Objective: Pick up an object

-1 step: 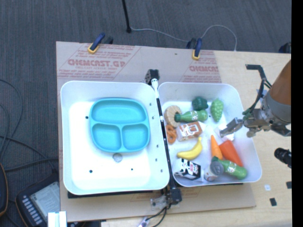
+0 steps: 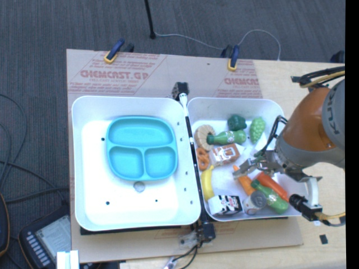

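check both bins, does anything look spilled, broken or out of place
Nothing stands out. The toy food sits jumbled but inside the right bin, including the banana by its left wall. The blue divided plate lies flat in the left bin. The gripper hangs over the clutter.

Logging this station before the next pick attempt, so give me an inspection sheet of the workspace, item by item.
Surface: bench with printed brown sheet, held by two clamps at the far edge.
Job's things: right bin holds toy food: banana, green grapes, broccoli, carrot, small black-and-white carton, others.
Clutter: left bin holds a blue divided plate.
Grippers: gripper low in the right bin, above the carrot; grasp cannot be judged.
Cables: white cable at far edge; dark cables on floor, left.
Surroundings: grey carpet; a dark device at bottom left.
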